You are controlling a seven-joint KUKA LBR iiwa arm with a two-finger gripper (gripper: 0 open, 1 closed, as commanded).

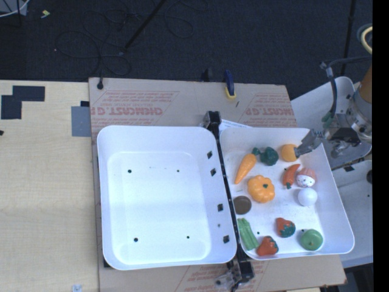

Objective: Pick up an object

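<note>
Cardboard bench top (pixel 152 102), dark carpet (pixel 182 35) behind

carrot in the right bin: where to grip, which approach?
Judging by its pose, grip the carrot across its thick orange middle, coming straight down from above. It lies flat and slanted, green top toward the dark green vegetable, tip toward the bin divider. Set the fingers across the long axis; both long sides look clear, while the narrow tip would likely slip. The gripper is at the bin's far right.
</note>
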